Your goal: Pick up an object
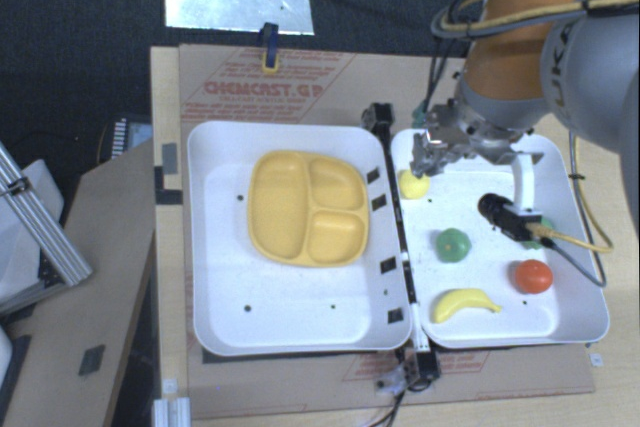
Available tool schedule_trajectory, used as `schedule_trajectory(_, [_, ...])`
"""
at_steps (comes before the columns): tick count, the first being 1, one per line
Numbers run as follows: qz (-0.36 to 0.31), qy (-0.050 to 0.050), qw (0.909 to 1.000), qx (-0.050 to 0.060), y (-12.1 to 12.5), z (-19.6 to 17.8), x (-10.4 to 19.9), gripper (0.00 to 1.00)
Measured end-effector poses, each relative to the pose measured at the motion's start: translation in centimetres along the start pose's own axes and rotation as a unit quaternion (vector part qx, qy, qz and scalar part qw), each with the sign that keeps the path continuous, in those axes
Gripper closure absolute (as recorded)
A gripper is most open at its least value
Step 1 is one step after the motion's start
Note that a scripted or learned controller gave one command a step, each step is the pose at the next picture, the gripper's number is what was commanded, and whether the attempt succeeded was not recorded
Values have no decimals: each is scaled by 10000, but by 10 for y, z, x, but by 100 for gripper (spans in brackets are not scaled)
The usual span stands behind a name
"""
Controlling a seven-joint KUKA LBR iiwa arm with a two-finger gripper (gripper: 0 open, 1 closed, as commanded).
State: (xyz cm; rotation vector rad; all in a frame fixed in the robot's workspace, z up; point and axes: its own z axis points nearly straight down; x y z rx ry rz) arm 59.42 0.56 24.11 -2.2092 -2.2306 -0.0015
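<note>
The jaws are seen low over the back left corner of the right bin [578,320], just above and beside a small yellow fruit [413,183]. Whether they are spread or pressed together cannot be told from this slant, and nothing is seen pinched between them. The yellow fruit is judged to be the thing being gone for. It lies close to the bin's wall by the divider.

For a sound grasp, the jaws are best centred over the fruit's widest part and closed across its short axis. Room must be left on the wall side so that neither jaw catches the rim. The fruit looks like smooth, rounded moulded plastic, so it may roll or squirt aside if it is pinched off-centre.

Further out in the same bin, three more things lie well apart from one another: a round green fruit [453,244], a glossy red-orange ball like a tomato [533,276] and a curved yellow banana [465,304]. In the left bin [215,320] a yellow plate [305,208] with three shallow compartments is laid flat. Both bins are of thin, matt white plastic and are carried on a printed cardboard sheet [265,87] on the bench [165,95].
</note>
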Motion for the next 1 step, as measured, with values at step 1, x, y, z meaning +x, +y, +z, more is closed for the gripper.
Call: schedule_trajectory(1, [-6,3,10000,0,-17,5,58,100])
